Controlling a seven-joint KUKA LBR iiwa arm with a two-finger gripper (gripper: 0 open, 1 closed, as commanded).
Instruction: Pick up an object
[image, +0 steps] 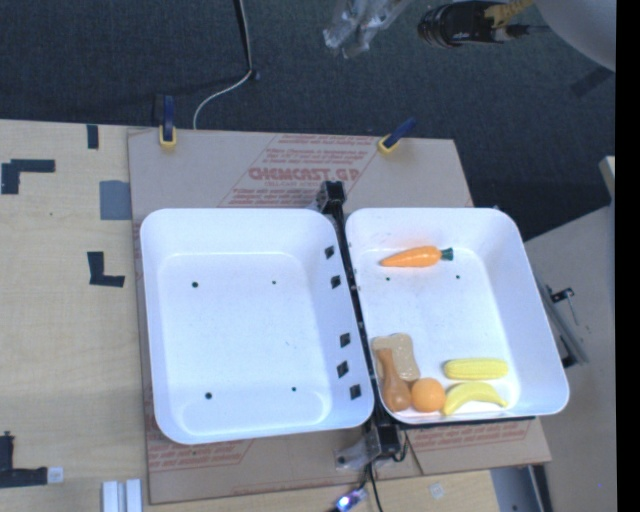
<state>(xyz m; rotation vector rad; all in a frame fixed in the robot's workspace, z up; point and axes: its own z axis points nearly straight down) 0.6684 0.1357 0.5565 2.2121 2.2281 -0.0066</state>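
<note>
My hand (358, 28) hangs blurred at the top edge, high above the table (60, 300); I cannot tell its state. In the right bin (520, 300) a carrot (412, 258) lies near the far wall. At the near edge sit a tan piece (394, 368), an orange (428, 396), corn (475, 369) and a banana (474, 398).

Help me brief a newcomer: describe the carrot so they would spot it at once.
Look at the right bin of the two white ones. Along its far side lies the carrot, alone on bare white floor. It is long, orange, with a dark green tip, well apart from the yellow and tan items clustered at the near edge.
</note>
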